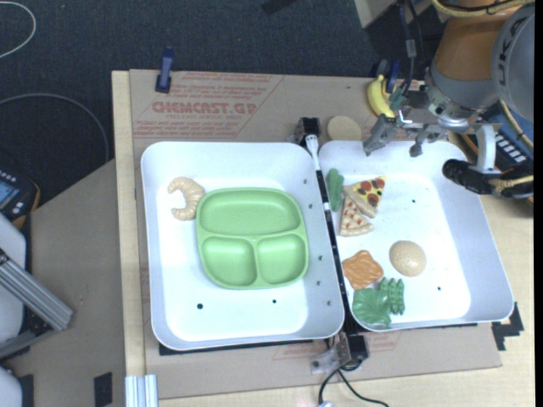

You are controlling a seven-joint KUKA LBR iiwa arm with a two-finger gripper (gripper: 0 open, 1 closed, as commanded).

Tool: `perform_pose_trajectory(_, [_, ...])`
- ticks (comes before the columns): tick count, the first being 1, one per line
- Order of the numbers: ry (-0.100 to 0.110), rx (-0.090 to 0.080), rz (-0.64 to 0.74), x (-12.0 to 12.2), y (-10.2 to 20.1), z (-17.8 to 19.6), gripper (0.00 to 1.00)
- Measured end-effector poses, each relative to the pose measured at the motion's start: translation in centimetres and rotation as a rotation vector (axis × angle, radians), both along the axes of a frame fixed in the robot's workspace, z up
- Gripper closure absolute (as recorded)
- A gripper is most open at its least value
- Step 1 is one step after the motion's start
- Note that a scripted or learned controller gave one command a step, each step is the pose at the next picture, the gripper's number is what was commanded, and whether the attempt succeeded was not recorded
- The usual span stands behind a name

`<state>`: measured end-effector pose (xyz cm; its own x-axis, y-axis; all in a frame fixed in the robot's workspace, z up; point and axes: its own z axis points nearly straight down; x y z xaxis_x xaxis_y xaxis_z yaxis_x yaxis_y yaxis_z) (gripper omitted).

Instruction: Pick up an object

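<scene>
We are seeing a croissant [186, 197] and a green tray [252, 236] lying far left of the pincer [394, 142], in the left bin [161, 253]. The pincer is hanging released, grasping nothing, over the right bin's [458, 261] far rim. Pizza slices [361, 204] are lying just below-left of it; a cutlet [363, 269], a bun [407, 258] and greens [379, 302] are lying farther below.

Light falls evenly from overhead, bright enough that the two white bins [441, 287] nearly wash out, with mild glare along their rims. Shadows are soft and short, hugging the green tray [252, 236] and the small toy foods. The dark floor [68, 41] stays dim. Focus is slightly soft throughout, with grainy detail and blurred cardboard lettering [204, 107].
</scene>
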<state>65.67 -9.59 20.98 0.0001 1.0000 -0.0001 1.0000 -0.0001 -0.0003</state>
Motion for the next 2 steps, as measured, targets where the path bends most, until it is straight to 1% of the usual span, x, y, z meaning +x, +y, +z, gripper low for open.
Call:
perform_pose_trajectory(1, [0.010, 0.002, 0.002, 0.8, 0.6, -9.4, 0.00])
perform_pose_trajectory(2, [0.008, 0.001, -0.003, -4.5, -0.3, -12.8, 0.00])
